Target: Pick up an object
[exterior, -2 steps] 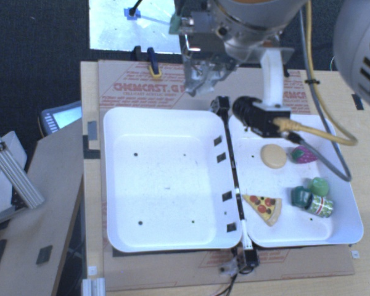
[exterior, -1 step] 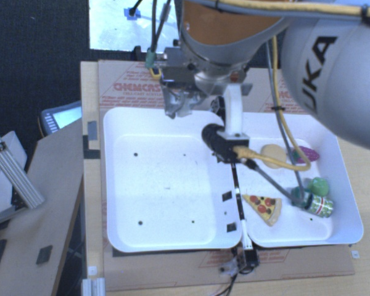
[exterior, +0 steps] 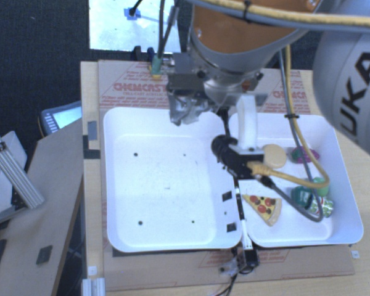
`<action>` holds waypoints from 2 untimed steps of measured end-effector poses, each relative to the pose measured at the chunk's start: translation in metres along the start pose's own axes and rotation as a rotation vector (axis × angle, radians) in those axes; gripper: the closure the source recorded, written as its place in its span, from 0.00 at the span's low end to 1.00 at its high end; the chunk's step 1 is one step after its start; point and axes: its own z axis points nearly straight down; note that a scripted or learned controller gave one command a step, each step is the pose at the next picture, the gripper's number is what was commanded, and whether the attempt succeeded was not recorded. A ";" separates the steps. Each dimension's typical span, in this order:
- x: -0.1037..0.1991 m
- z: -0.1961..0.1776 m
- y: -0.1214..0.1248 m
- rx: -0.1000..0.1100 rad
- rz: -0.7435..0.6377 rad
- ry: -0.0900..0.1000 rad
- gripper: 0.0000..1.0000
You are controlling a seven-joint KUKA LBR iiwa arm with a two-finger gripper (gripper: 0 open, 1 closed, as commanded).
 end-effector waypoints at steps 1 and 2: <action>-0.013 0.285 -0.008 0.019 0.008 -0.010 1.00; -0.002 0.391 -0.008 0.014 0.006 -0.006 1.00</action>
